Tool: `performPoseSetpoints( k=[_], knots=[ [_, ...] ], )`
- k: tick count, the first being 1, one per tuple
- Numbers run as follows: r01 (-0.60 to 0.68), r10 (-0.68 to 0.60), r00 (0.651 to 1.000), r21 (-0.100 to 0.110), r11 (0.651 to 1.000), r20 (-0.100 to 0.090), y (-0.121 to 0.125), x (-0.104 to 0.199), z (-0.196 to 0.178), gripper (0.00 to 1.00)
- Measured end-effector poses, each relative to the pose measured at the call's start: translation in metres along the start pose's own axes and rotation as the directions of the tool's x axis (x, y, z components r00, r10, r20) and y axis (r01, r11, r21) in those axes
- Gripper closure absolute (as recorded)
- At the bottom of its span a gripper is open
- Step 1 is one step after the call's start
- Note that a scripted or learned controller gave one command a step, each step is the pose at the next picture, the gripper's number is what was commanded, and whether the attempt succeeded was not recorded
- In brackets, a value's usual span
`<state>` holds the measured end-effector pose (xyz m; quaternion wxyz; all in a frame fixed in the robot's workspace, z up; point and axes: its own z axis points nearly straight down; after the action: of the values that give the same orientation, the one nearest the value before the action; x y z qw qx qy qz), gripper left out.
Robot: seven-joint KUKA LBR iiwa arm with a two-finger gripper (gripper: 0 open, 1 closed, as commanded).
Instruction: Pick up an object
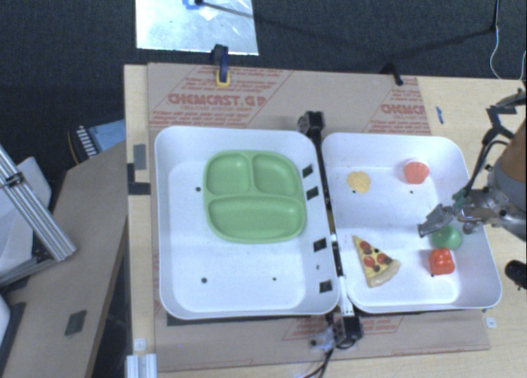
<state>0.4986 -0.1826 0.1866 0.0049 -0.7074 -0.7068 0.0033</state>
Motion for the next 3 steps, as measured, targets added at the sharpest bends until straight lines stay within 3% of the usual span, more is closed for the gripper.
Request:
performPoseSetpoints(
  k=[1, 3],
  knots=[
    [0.004, -0.004, 1.0, -0.012, 1.0, 0.003, 0.003, 0.001, -0.006, 0.0],
    [0.003, -0.003, 1.0, -0.009, 1.0, -0.002, -0.001, 0.005, 0.079, 0.0]
  ],
)
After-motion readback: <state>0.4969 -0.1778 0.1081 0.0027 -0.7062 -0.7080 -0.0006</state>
